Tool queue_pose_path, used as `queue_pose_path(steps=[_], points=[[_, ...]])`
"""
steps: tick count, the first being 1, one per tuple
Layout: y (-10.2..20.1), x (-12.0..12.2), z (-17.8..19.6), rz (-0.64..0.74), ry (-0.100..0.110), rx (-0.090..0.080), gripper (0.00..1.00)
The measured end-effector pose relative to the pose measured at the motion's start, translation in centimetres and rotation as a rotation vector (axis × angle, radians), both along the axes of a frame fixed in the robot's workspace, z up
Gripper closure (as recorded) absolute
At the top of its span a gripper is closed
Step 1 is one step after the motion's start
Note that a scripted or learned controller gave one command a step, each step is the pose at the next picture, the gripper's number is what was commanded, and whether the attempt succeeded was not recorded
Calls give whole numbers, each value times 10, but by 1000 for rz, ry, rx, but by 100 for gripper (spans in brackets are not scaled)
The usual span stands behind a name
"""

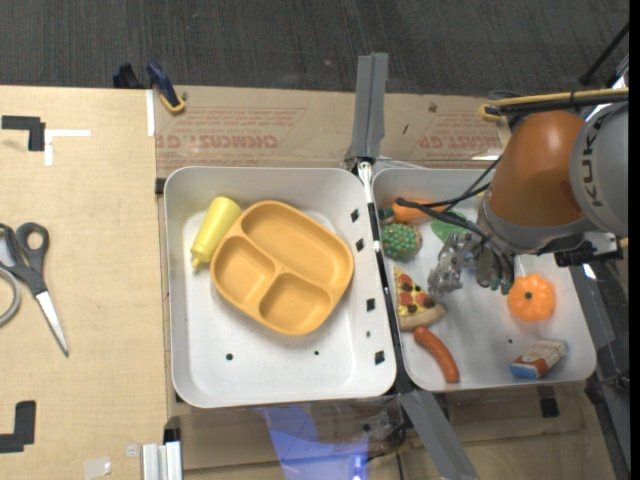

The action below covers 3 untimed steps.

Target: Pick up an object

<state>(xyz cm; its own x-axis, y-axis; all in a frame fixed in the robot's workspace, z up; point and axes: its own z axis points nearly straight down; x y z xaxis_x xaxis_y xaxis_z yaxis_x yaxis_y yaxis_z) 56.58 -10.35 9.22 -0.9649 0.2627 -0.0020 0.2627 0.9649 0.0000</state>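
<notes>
Left white bin [190,368]: one orange three-compartment plastic tray [281,265], one yellow bottle [213,228]. Right white bin [480,376]: one orange toy pumpkin [531,298], one red sausage [437,354], one pizza slice [412,299], one green ball [401,239]. Gripper [447,273] near centre; finger state indeterminable.

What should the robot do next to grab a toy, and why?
Probably lower the pincer a little, straight down. It hangs in the right bin with no toy seen between its tips, just right of the pizza slice and below the green ball, so something close by might be reached.
</notes>
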Motion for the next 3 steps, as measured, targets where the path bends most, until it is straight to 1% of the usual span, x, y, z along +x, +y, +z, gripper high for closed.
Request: queue_pose_path(steps=[1,2,3], points=[[0,0,0,1,0,0,0],[6,61,18,-2,-4,0,0],[-45,17,1,157,-1,0,0]])
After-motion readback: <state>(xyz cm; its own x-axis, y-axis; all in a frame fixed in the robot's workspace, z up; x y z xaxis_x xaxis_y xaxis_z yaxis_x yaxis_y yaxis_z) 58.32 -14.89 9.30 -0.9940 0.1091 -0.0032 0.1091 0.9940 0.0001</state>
